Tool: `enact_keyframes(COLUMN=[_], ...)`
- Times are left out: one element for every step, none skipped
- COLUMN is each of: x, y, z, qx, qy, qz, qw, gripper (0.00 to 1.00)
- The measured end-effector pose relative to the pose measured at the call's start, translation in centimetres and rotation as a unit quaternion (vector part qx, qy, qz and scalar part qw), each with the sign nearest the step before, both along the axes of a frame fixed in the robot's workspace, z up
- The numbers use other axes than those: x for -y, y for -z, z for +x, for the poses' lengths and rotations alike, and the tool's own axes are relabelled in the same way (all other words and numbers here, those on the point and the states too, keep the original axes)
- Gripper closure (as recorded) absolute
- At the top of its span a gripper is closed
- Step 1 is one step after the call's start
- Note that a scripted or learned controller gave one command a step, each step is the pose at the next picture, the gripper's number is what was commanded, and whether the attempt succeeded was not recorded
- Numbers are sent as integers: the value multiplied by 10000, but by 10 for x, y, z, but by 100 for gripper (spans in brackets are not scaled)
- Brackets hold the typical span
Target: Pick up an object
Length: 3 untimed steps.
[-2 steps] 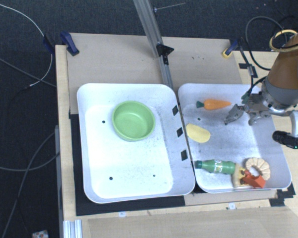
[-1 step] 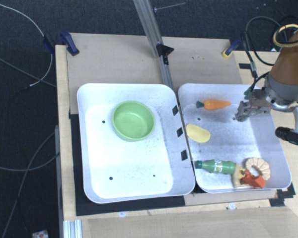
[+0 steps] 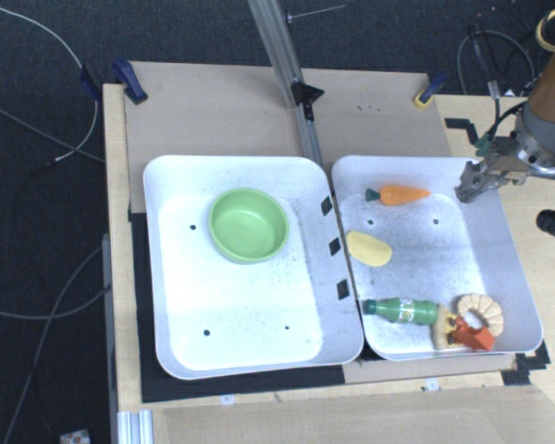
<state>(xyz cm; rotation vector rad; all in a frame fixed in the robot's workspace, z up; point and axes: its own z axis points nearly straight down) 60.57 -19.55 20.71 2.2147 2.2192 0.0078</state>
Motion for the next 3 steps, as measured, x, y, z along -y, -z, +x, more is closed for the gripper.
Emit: enact_keyframes(x=[0, -51, -95], y=[-56, -61, -54], z=[2, 0, -5], qx=[8, -54, -84], qy=[-1, -18, -15], qz=[-2, 29, 31], qw=[10000, 10000, 10000], gripper=[100, 100, 100])
